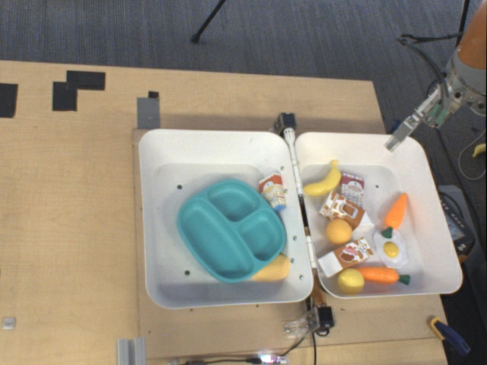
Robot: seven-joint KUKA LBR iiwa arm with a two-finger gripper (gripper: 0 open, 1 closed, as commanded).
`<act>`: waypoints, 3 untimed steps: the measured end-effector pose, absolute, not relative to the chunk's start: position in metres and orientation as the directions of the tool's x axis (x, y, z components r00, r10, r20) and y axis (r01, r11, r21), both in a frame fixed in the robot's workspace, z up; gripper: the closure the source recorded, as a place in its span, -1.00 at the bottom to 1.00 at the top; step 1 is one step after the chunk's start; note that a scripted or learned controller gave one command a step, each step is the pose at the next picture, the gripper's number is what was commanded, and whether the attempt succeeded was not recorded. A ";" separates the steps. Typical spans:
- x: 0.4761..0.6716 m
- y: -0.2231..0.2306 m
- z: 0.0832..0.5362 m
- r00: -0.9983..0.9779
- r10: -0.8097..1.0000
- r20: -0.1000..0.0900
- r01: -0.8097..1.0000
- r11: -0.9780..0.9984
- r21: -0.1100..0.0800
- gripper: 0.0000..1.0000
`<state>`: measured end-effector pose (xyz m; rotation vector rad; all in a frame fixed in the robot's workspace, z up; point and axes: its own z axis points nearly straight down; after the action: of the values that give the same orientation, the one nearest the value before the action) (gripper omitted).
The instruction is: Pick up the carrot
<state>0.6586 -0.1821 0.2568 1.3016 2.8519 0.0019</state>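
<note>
Two toy carrots lie in the right bin (426,166). One carrot (396,209) is near the right wall, tilted, with its green top pointing down-left. The other carrot (377,275) lies flat along the front wall, with its green end to the right. My gripper (399,137) hangs over the bin's back right corner, well above and behind both carrots, with nothing seen in it.
The right bin also holds a banana (323,181), an orange (339,231), a lemon (350,280), a fried egg toy (390,249) and several snack packs (351,187). The left bin (152,204) holds a teal divided plate (232,229), a small packet (274,192) and a yellow piece (272,269).
</note>
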 end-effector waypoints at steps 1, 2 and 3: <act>0.561 -0.200 0.151 -0.711 0.703 -0.001 0.703 0.711 0.001 -1.00; 0.572 -0.206 0.086 -0.722 0.692 -0.006 0.692 0.722 0.003 -1.00; 0.574 -0.206 0.098 -0.721 0.693 -0.009 0.693 0.721 0.007 1.00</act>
<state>0.5741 -0.2056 0.0976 1.1699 2.9036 0.0041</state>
